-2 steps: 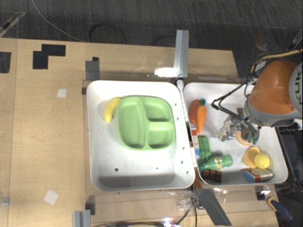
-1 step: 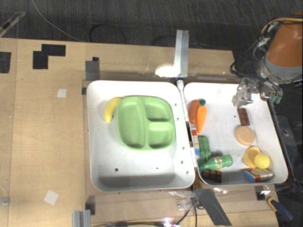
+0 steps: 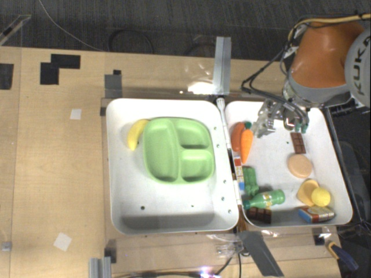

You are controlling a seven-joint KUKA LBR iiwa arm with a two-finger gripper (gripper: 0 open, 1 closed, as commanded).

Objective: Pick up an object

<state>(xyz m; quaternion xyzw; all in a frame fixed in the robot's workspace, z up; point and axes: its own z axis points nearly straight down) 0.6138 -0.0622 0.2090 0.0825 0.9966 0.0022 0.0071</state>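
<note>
Robot lab: bench (two bins).

Arm cut by right edge; banana partly under green tray (left bin)

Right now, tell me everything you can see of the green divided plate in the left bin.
The green divided plate looks like matte light-green plastic, a rounded rectangle with three compartments: one long section on the view's left and two smaller ones on the right, split by raised ridges. Nothing lies in the compartments. It lies flat, right side up, in the upper middle of the left white bin. A yellow banana rests against its upper left edge, seemingly touching it. Nothing else is near it.
</note>
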